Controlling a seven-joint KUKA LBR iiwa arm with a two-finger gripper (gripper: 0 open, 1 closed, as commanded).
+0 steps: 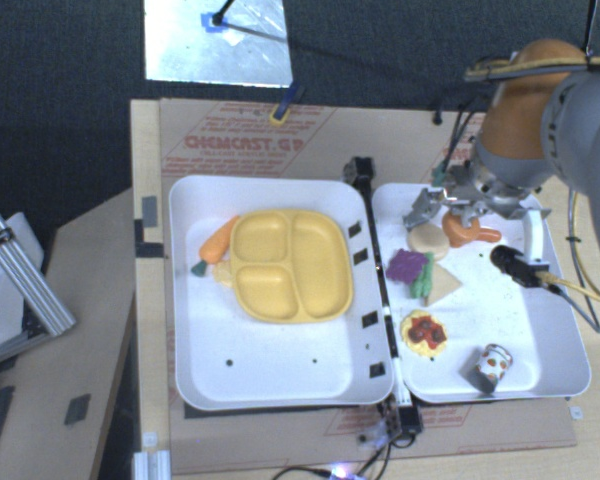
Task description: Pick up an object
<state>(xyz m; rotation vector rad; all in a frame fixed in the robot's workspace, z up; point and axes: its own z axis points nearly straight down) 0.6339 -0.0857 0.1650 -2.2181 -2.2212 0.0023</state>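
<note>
The jaws hang over the right bin above an orange sausage; whether they are apart, I cannot tell. The sausage's long axis runs left to right.

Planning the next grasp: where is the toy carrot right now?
In the camera view the toy carrot lies in the left bin, tucked against the upper-left edge of the yellow divided plate, well away from the gripper over the right bin.
</note>
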